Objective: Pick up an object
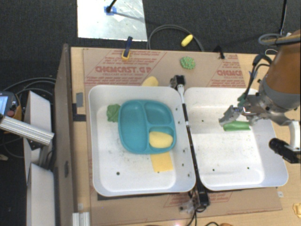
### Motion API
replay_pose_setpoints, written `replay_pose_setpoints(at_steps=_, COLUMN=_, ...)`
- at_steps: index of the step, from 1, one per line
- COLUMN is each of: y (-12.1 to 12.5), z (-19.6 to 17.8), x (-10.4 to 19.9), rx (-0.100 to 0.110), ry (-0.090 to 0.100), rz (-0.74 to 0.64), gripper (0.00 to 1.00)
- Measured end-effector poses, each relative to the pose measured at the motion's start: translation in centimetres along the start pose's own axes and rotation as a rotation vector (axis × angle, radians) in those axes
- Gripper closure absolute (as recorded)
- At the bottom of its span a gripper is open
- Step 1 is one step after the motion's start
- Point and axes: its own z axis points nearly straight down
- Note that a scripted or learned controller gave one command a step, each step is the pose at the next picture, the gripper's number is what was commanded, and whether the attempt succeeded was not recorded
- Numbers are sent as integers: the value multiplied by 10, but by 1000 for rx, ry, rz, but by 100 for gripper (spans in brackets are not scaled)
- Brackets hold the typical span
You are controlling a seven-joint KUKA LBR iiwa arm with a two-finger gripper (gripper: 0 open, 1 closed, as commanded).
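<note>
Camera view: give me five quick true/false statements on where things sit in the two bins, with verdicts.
1. The teal tray lies in the left bin. True.
2. A yellow piece sits in one of the tray's compartments. True.
3. The green piece lies in the left bin. False: it lies in the right bin, just under the end effector.
4. The end effector is above the left bin. False: it is over the right bin, near its upper part.
5. A flat yellow slice lies in the left bin below the tray. True.
</note>
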Motion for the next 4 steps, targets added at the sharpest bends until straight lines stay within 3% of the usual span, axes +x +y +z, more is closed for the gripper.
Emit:
replay_pose_setpoints(at_steps=1, y=7, z=66, x=-30, rx=5, ry=0, rz=4, gripper=0)
replay_pose_setpoints(at_steps=2, y=36, z=183, x=-80, rx=2, ry=-2, rz=5, gripper=0)
replay_pose_setpoints(at_steps=3, y=37, z=167, x=-77, rx=-2, ry=0, rz=1, gripper=100)
replay_pose_setpoints(at_steps=4, y=53, z=72, x=48, rx=-8, ry=3, rz=-12, gripper=100)
